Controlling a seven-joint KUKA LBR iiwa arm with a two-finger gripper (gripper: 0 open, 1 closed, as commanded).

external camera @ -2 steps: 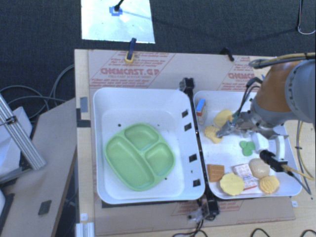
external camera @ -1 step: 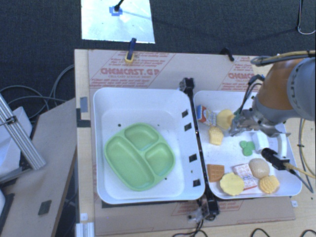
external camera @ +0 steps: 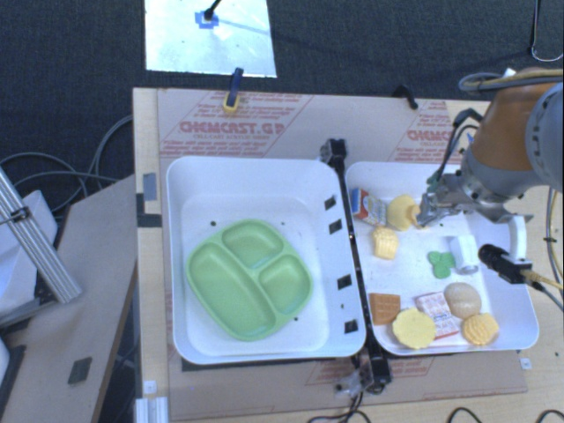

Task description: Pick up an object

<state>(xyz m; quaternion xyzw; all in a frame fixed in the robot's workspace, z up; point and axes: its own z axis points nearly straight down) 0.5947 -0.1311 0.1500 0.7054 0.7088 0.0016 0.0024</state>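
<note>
The right bin (external camera: 529, 324) holds several toy foods. A yellow rounded piece (external camera: 402, 211) lies near its far left, beside a small red and white carton (external camera: 367, 206). My gripper (external camera: 428, 211) reaches in from the right and hangs low just right of the yellow piece, close to it or touching it. Below them lie a pale yellow block (external camera: 385, 242), a green piece (external camera: 438, 263) and a white piece (external camera: 461, 254). Along the near edge sit an orange cracker (external camera: 384, 307), a yellow ridged disc (external camera: 414, 328), a red and white packet (external camera: 437, 311), a beige bun (external camera: 463, 300) and an orange waffle (external camera: 480, 329).
The left bin (external camera: 189, 183) holds a green divided plate (external camera: 249, 278). A black divider with clips (external camera: 345, 254) runs between the bins. The grey and orange arm (external camera: 520, 148) covers the right bin's far right corner. Cables (external camera: 70, 183) trail at the left of the bench.
</note>
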